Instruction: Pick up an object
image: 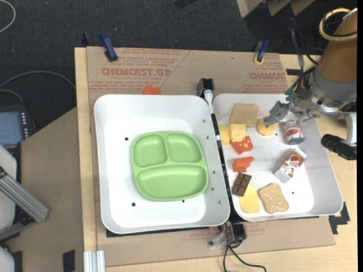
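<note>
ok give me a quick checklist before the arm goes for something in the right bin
1. Things to pick lie in the right bin: ok, toy food is spread across it, including a bread slice, a chocolate bar and a small carton.
2. Gripper over that bin: ok, near its back edge beside a small can.
3. Fingers open or shut: cannot tell.
4. Gripper already holding something: cannot tell, nothing shows between the fingers.
5. Room around a target: ok for the carton, which lies apart; not ok for the cheese, which touches its neighbours.
6. Green tray in the left bin out of the way: ok.
</note>
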`<state>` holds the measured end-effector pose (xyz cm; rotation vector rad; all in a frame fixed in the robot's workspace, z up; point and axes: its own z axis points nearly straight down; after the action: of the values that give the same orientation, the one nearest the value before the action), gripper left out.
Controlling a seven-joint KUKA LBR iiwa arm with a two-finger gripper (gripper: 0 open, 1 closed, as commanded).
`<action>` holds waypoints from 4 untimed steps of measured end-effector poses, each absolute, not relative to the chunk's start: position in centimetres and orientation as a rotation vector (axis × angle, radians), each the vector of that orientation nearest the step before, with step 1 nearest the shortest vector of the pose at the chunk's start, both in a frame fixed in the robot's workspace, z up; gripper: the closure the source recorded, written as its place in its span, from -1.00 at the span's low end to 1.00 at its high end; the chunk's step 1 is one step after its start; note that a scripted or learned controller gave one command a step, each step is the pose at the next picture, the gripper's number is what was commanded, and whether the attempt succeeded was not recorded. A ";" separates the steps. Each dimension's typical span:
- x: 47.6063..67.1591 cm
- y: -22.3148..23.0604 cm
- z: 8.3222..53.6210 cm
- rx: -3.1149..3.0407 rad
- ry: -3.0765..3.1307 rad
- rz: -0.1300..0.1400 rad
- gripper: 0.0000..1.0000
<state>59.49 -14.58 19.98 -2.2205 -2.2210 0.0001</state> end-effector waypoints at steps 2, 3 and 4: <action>55.1 -21.0 8.4 -2.220 -2.214 0.005 -1.00; 54.6 -17.8 8.5 -2.216 -2.221 0.001 -1.00; 59.2 -17.7 8.5 -2.222 -2.228 -0.004 -1.00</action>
<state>59.21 -17.72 8.50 -2.2223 -2.2284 -0.0036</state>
